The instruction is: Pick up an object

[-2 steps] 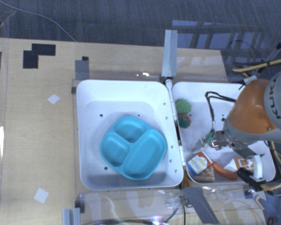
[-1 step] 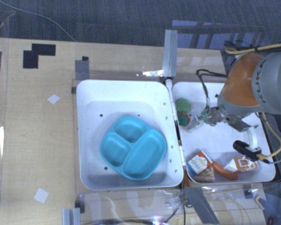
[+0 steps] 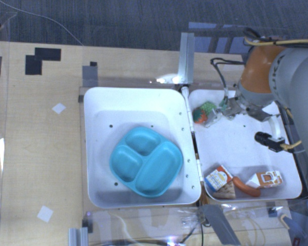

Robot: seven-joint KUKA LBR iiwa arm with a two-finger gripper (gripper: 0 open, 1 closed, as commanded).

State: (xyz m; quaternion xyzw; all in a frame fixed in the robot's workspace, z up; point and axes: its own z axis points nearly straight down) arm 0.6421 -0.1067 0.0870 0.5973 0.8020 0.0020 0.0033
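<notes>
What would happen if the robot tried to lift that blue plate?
The plate looks like stiff moulded plastic, so it should keep its shape. It is wide with three shallow sections, so two fingers would probably have to pinch the rim, where it might tilt or slip. It lies flat in the left bin, unlikely to roll.

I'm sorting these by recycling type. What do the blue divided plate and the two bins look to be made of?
The blue divided plate looks like moulded plastic: one even colour, rounded compartment walls, a soft matte sheen. The left bin and the right bin also look like plastic, smooth white with rounded corners and a slight gloss, though coated metal cannot be ruled out.
</notes>
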